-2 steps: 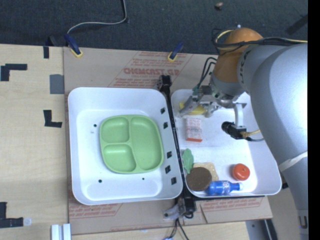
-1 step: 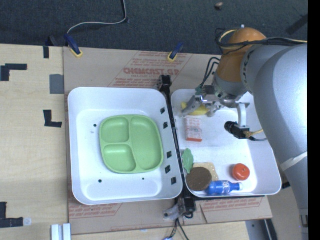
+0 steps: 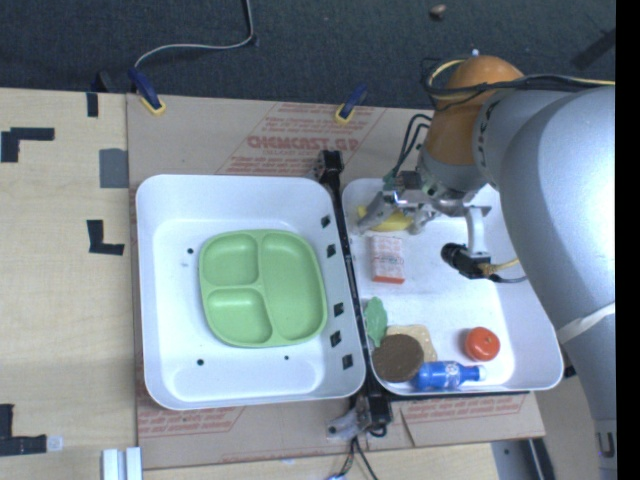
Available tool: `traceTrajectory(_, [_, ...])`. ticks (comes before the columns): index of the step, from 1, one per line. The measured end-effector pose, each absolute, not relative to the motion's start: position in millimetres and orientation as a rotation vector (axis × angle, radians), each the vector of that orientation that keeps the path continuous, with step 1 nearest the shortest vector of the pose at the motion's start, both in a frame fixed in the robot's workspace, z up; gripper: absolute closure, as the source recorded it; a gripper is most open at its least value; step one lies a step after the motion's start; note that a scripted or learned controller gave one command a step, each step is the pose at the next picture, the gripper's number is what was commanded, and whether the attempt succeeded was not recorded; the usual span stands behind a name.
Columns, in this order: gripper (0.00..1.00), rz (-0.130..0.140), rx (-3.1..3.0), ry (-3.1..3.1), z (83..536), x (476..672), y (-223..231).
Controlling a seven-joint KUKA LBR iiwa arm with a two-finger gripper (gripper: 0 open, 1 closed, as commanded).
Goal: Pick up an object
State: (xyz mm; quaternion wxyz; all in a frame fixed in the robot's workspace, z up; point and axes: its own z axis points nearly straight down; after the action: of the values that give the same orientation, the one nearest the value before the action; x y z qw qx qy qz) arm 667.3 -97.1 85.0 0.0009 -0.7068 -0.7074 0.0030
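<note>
My own bulk hides the right bin's (image 3: 520, 363) far corner. Nearest in it lie a blue bottle (image 3: 446, 375), a brown disc (image 3: 398, 356) over a tan slab (image 3: 428, 339), an orange ball (image 3: 482, 343) and something green (image 3: 375, 318) against the divider. Farther in rests a small packet (image 3: 386, 257), white with red print. My pincer (image 3: 392, 206) hangs beyond it over something yellow (image 3: 392, 224), partly hidden; I cannot tell whether it is apart or together. The left bin (image 3: 160, 268) holds a green divided plate (image 3: 263, 287). Both sit on cardboard (image 3: 230, 138) over a wooden bench (image 3: 50, 298), dark carpet (image 3: 300, 18) beyond.
</note>
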Motion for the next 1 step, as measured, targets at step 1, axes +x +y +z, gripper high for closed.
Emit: traceTrajectory(1, [0.00, 0.006, -2.215, -2.222, 85.1, 667.8, -100.5])
